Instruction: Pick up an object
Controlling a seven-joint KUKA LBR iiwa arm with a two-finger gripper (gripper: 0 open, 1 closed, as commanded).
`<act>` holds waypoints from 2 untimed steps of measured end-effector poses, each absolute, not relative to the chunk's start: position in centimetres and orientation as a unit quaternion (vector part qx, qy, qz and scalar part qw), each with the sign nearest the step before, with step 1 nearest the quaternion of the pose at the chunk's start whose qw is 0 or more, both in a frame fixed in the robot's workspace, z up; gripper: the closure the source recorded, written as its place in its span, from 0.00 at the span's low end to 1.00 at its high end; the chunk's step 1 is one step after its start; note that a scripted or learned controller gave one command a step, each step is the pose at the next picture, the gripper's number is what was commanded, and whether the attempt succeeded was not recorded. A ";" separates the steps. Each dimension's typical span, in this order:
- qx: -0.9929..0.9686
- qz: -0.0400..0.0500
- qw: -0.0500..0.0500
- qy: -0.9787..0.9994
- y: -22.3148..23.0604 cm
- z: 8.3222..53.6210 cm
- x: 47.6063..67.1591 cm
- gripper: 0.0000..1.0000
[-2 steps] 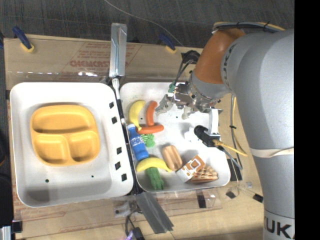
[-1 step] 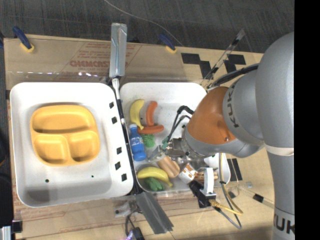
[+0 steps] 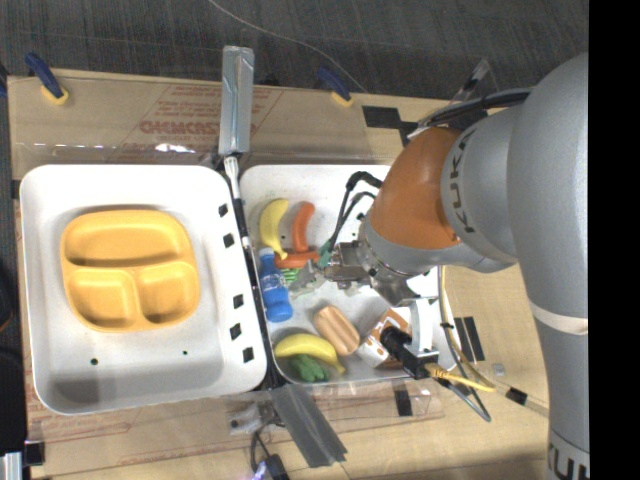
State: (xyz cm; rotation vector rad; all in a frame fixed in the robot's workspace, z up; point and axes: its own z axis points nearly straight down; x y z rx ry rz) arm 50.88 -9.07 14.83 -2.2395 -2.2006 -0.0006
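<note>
Showing "KUKA" lettering, grey arm [image 3: 500, 198] above right bin [image 3: 330, 180]; jaws' state impossible to tell.

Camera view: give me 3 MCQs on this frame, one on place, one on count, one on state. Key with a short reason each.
1. Where is the yellow divided tray?
A. In the left bin
B. In the right bin
C. On the cardboard behind the bins

2. How many bananas lie in the right bin?
A. None
B. Two
C. Five

3. How does the blue bottle sit?
A. Lying down in the right bin
B. Standing on the tray
C. Hanging over the bin's rim

Key: 1 A, the tray lies on the left bin floor. 2 B, one banana near the divider, another banana at the near end. 3 A, the bottle lies flat along the divider wall.
</note>
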 end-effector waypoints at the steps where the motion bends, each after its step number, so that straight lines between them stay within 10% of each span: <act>1: -0.775 0.001 0.001 -0.632 -11.0 9.0 59.2 0.00; 2: -0.750 -0.002 -0.002 -0.661 -8.9 19.6 55.3 0.00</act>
